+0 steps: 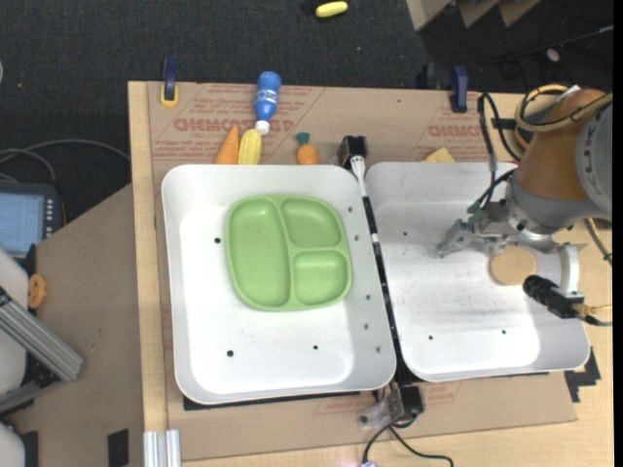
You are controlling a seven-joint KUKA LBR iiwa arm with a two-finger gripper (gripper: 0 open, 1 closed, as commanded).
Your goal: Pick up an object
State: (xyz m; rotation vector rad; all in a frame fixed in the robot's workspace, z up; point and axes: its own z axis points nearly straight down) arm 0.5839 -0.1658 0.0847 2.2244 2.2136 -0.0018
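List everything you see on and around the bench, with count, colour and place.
Bins: two, white, side by side on the bench.
Divided plate: one, green, in the left bin.
Round disc: one, tan, in the right bin.
Bottle: one, blue and white, behind the left bin.
Toy corn: one, yellow, behind the left bin.
Toy carrots: two, orange, either side of the corn.
Yellow object: one, on the floor beyond.
Arm: one, grey with an orange band, over the right bin.
End effector: one, low over the right bin.
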